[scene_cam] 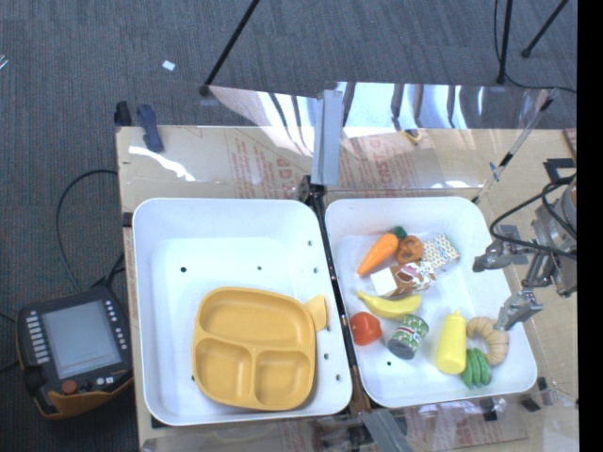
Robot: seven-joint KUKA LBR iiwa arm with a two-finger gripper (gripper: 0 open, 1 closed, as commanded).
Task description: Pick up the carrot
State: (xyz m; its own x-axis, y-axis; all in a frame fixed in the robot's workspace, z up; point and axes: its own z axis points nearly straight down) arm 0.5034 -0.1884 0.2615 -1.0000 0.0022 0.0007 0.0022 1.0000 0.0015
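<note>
The carrot (380, 251) is orange with a green top and lies slanted in the upper left part of the right bin (471, 213). It rests beside a brown round toy (410, 249) and a white packet (383, 282). My gripper (502, 286) hovers over the right bin's right side, well to the right of the carrot. It is open, its two fingers (490, 258) spread apart with nothing between them.
The right bin also holds a banana (390, 303), a tomato (365, 328), a can (408, 336), a yellow bottle (452, 343), a bread piece (491, 336), green pods (477, 366) and a checkered box (440, 250). A yellow divided tray (254, 348) lies in the left bin (170, 252).
</note>
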